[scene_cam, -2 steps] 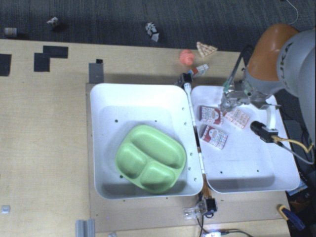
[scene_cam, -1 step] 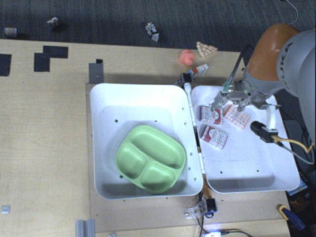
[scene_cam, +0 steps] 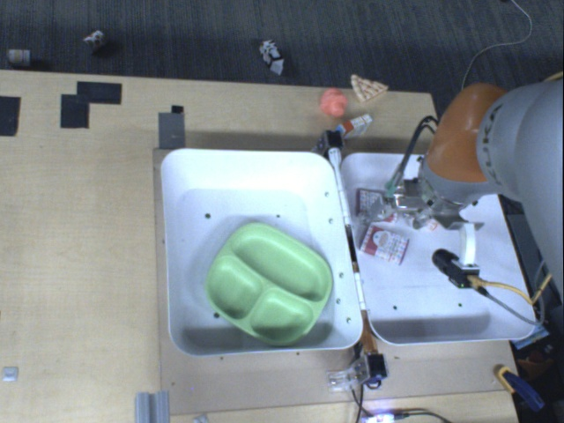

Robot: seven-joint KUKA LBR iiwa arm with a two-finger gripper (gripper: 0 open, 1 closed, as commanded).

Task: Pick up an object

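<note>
Red-and-white packet [scene_cam: 385,242] is, in my judgement, the most probable thing for this pick, because it is the loose thing nearest to the gripper [scene_cam: 410,205]. It lies flat on the floor of the right bin [scene_cam: 441,311], in the left part of it, about halfway between the far wall and the near wall. It is turned a little, so its edges do not run parallel with the bin walls. Probably it simply rests where it fell, and the low walls keep it from sliding out.

The arm [scene_cam: 520,139] reaches in from the right, and the gripper is over the far-left part of the same bin. The packet is just beside the gripper, to its near-left side. I cannot tell if they touch, and nothing in the view shows the packet as held. Whether the gripper is open or closed I also cannot tell from this slanted view.

A greyish flat thing [scene_cam: 370,203] lies just to the left of the gripper and farther than the packet. It could be taken by mistake, because the two are so close.

The left bin [scene_cam: 238,179] holds a big green plate [scene_cam: 269,280] with compartments. It fills the near half of that bin and seems to lean on the near wall, well apart from the gripper. On the bench [scene_cam: 79,236], beyond the bins, rests a pink ball [scene_cam: 333,102], outside the working area.
</note>
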